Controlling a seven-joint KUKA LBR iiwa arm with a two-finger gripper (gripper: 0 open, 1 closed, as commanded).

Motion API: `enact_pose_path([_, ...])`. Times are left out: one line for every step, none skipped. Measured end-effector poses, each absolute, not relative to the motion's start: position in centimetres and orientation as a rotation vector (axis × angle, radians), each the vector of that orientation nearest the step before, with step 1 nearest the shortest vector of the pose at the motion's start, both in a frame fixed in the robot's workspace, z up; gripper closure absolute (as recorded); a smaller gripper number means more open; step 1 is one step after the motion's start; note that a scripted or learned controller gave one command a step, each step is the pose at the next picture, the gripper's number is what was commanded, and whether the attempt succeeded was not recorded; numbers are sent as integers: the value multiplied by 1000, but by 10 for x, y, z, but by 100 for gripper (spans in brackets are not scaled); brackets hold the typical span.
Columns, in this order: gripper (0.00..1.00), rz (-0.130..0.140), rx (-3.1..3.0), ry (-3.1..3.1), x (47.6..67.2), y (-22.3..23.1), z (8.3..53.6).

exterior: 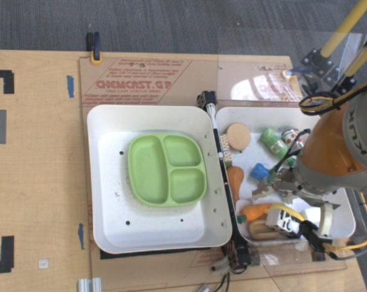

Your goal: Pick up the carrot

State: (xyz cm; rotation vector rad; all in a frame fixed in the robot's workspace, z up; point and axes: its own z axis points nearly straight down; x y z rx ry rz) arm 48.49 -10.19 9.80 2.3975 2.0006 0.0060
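Camera view, gripper (274, 208) jaws unclear, touching smooth tapered orange carrot (256, 212), right bin (347, 224)

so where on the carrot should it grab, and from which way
The carrot lies roughly level across the near part of the right bin, its green top at the left end by the bin wall. Grip the orange middle, coming straight down with the fingers closing across its narrow width. A brown piece sits close on its near side and the gripper's hardware covers its right end, so room there looks tight.

Arm (335, 151) reaching from right, wrist lowered
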Motion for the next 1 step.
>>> enact_pose_path([0,18,2673,1610,485,-96,89])
